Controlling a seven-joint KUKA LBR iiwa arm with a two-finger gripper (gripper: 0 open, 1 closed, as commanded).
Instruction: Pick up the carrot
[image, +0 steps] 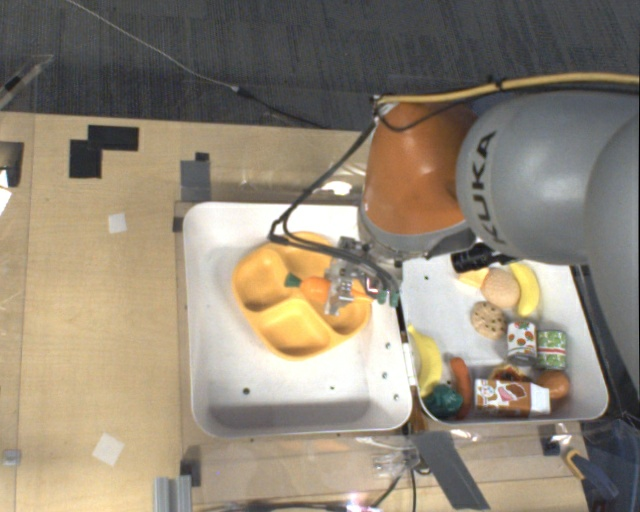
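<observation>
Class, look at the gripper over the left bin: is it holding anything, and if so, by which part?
It cannot be told. The gripper sits right at the carrot, over the yellow divided dish, but nothing is clearly seen between its fingers.

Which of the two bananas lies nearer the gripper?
The banana at the right bin's left edge, beside the divider; the other banana lies farther right, by the bread roll. The gripper hangs over the left bin.

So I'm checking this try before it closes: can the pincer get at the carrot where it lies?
Probably yes. The pincer is already right over the carrot, which lies in the yellow divided dish in the left bin. Nothing covers it, though the dish's ridges crowd it.
</observation>
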